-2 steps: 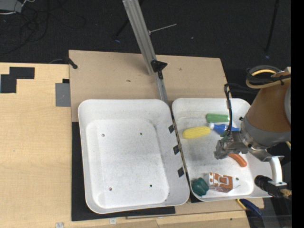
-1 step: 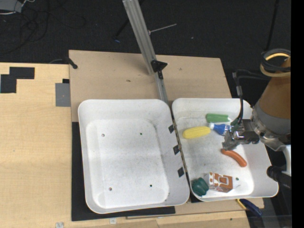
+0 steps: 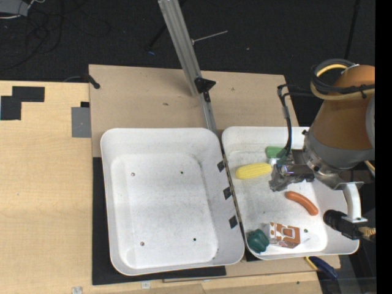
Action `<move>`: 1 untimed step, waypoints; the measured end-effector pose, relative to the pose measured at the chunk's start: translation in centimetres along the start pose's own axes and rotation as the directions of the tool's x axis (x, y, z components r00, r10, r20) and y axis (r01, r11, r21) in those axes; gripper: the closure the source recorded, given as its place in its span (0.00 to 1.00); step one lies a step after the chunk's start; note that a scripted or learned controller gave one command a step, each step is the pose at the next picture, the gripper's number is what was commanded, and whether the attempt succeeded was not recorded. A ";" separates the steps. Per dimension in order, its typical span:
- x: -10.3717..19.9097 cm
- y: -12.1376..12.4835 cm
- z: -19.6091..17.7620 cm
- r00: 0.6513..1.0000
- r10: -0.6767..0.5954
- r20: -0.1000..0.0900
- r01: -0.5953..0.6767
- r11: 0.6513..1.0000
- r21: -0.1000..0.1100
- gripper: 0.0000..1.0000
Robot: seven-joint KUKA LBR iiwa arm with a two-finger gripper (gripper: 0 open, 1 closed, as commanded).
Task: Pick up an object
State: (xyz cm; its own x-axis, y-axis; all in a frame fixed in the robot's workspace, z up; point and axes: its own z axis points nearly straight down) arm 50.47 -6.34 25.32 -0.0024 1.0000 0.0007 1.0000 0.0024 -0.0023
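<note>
The right bin (image 3: 245,141) holds a yellow corn cob (image 3: 252,171), a green piece (image 3: 275,152), an orange sausage-shaped toy (image 3: 302,203), a dark green lump (image 3: 258,241) and a small orange-and-white box (image 3: 285,234). My gripper (image 3: 282,177) hangs low over the middle of this bin, just right of the corn cob and above the sausage's upper end. The metal fingers point left toward the cob; how far apart they stand is not visible. The arm's orange band (image 3: 350,106) hides the bin's far right corner.
The left bin (image 3: 122,146) lies beside the right one, divided by a rim with black clips (image 3: 227,192). A slanted aluminium bar (image 3: 184,48) rises behind the bins. A black cable (image 3: 286,118) runs down to the wrist.
</note>
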 end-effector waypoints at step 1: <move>5.9 1.6 1.3 1.000 -0.003 -0.001 0.003 1.000 0.002 1.00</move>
State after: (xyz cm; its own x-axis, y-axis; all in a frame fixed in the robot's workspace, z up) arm 52.09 -0.47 24.02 -0.0050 1.0000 0.0021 1.0000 0.0050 -0.0039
